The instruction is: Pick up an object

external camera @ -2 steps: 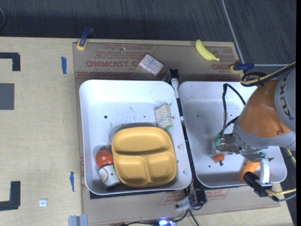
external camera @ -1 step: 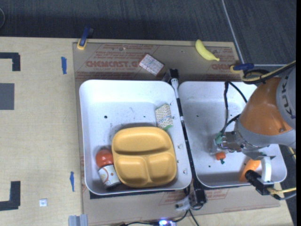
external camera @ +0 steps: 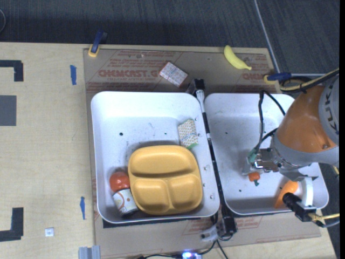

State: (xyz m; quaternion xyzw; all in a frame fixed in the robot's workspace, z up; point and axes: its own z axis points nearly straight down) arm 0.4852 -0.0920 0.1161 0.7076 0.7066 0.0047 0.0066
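Far left you've got bare wood bench (external camera: 43, 161) w/ black squares and blue tape marks. Left bin (external camera: 102, 144) sits mid-frame: yellow divided tray (external camera: 164, 178) fills its lower centre, nearly touching the bin's lower wall. A small can w/ red-orange top (external camera: 121, 192) is wedged at the tray's lower-left, against the bin's lower-left corner. A crumpled patterned packet (external camera: 187, 133) lies just above the tray's upper-right corner, near the bin's right wall. Upper half of this bin's floor is open room.

Above the bins, on the cardboard sheet (external camera: 135, 69): a small patterned box (external camera: 173, 74), and further right a banana (external camera: 236, 58).

Right bin (external camera: 226, 144): the arm (external camera: 310, 128) comes in from the right edge, orange band over grey wrist, bent down into the bin's right-centre. The gripper (external camera: 256, 172) points down-left at the floor; a small orange-and-green object (external camera: 255, 177) is right at its tip. You can't tell from here if the fingers are spread or closed, or if they hold it. An orange piece (external camera: 288, 190) lies lower right, by the bin's lower wall. The bin's left half is open floor.
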